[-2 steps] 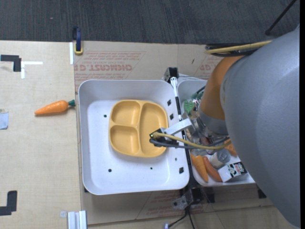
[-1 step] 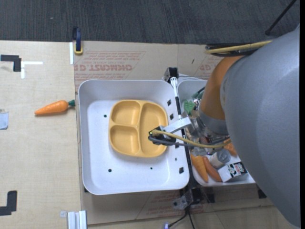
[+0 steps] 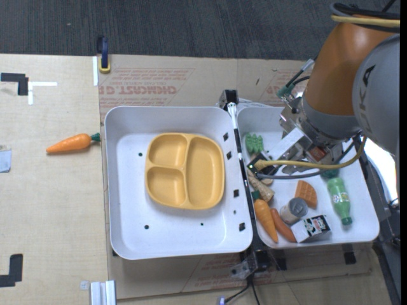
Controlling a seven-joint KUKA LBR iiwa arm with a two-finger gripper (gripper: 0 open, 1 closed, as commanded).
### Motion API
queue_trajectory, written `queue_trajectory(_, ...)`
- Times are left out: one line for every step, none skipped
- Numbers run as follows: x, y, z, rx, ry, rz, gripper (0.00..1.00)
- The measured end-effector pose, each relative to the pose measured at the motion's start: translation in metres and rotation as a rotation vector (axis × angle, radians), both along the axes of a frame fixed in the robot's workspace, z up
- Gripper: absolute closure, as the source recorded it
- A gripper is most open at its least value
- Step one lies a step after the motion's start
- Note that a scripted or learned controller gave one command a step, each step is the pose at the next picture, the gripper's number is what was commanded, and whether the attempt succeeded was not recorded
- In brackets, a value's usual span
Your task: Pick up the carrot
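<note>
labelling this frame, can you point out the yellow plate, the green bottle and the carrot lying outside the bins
yellow plate (image 3: 166,184), camera view, bare lower left compartment
green bottle (image 3: 338,196), camera view, middle of its body
carrot outside the bins (image 3: 68,144), camera view, middle of its orange body

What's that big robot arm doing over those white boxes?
It's meant to pick up a carrot. The arm hangs over the right bin, where two carrots lie near the front beside a green bottle and a small can. The left bin holds a yellow divided plate. Another carrot lies outside on the bench. Nothing looks picked up yet.
</note>
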State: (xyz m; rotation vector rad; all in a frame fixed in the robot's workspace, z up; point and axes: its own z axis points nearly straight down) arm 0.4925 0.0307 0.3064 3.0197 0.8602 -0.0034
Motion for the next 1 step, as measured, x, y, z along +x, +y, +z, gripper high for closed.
queue_trajectory(0.0338,0.0339,-0.0591,0.001,0.006,-0.13,1.0)
